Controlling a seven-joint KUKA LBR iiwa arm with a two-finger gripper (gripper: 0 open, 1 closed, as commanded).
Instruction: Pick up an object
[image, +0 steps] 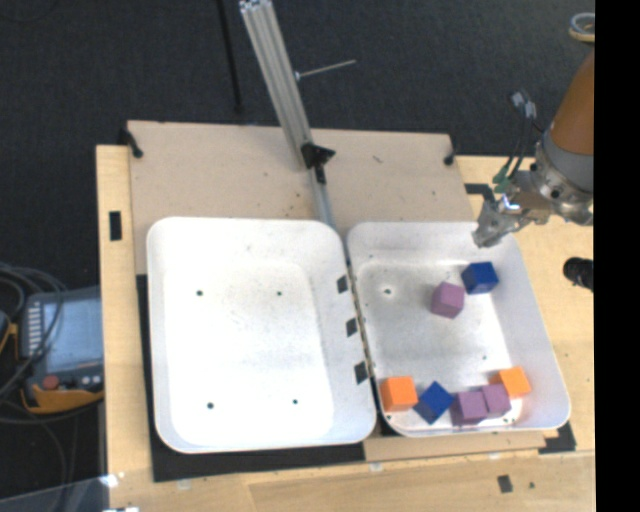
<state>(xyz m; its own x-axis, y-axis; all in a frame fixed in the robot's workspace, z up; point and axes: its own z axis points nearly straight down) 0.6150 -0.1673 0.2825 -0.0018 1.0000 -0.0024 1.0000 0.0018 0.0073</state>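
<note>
White plastic fills my remote view: two shallow bins sit side by side on the pale wooden counter (250, 480), the left bin (170, 330) and the right bin (400, 250) touching along their inner rims. From the right edge the grey arm with its orange band (575, 110) reaches in, its two-finger tool (488, 232) hovering over the far right corner of the right bin; from this angle I cannot tell how far the tool is spread, and I see nothing held in it.

Just below and beside the tool lies a small blue cube (481, 277), with a purple cube (448, 299) near it toward the bin's middle. Along the near rim of the same bin sits a row: an orange cube (399, 392), a second blue cube (434, 401) touching it, a pair of purple blocks (480, 404) pressed together, and another orange cube (515, 381) at the right end.

A slanted aluminium rail (283, 85) rises behind the bins, and a handheld control pendant (62, 340) with cables rests off the counter's left side.
</note>
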